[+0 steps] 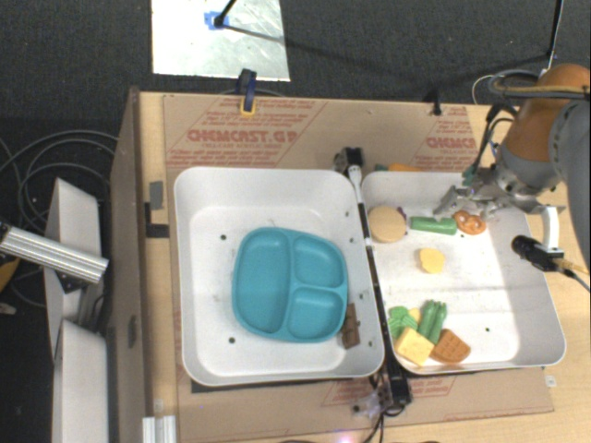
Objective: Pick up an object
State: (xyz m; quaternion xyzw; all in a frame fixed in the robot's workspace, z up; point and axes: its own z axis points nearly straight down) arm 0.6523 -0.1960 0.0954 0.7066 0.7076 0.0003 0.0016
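My tool (466,201), grip state unclear, hangs over the right bin's (517,340) far end just above the orange pretzel (470,222), with red "CHEMCAST" lettering (242,137) on the table (277,123) well to its left.

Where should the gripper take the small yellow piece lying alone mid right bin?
Probably straight from above, fingers across the narrow width of the yellow piece. It lies flat and alone on the right bin floor, apart from the round tan piece and green stick, so both sides look free.
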